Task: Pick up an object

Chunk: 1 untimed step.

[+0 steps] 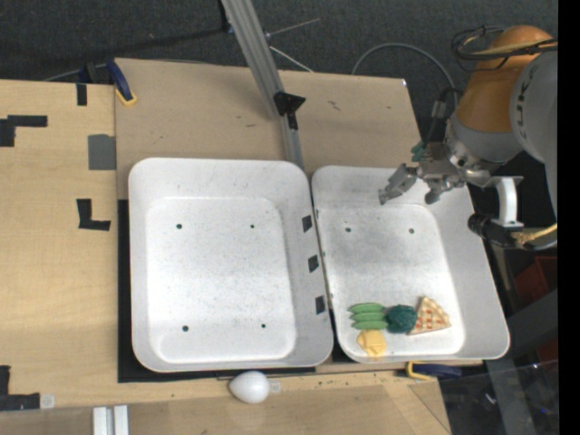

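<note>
While nothing is sitting in the left bin (217,261) apart from its own bare white floor, a small white egg-shaped thing (250,387) is lying just outside it on the bench, below its near rim. Moving right, the right bin (381,243) is holding all the candidates, bunched up in its near corner: a green pod-like piece (367,313), a yellow piece (372,341) tucked just under it, a dark green lumpy piece (400,317) touching both, and a pizza-slice toy (430,316) leaning against the lumpy one on the right. They're looking like small toy foods, so probably light and fairly stiff, maybe a bit slick, and nothing that seems fragile. The crowding is the real headache, since they're all touching and a sloppy grab is likely just shoving the pile around. The pizza slice is looking like the easiest pick, since its outer edge is sitting free toward the bin wall; pinching across its narrow width should work, though being flat it may be lying too low to catch. Further right and up, the gripper (410,188) is hovering over the far end of the right bin, well apart from the pile, with its fingers spread wide and nothing between them.
</note>
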Available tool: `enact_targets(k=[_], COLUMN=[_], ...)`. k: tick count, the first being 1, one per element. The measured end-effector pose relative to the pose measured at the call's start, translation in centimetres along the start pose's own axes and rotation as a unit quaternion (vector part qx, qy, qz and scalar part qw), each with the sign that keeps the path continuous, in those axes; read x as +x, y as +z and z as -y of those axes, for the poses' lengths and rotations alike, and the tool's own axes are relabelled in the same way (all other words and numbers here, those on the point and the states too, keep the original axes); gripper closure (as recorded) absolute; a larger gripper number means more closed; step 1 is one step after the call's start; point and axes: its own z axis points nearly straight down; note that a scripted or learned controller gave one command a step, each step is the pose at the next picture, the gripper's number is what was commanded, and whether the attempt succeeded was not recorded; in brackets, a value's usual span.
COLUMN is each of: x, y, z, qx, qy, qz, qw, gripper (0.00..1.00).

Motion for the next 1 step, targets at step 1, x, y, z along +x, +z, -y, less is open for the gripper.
enact_targets(k=[1], x=[0.44], y=[4.51], z=[0.47], qx=[0.000], qy=[0.000], qz=[0.000], qw=[1.0000], gripper=[0.00])
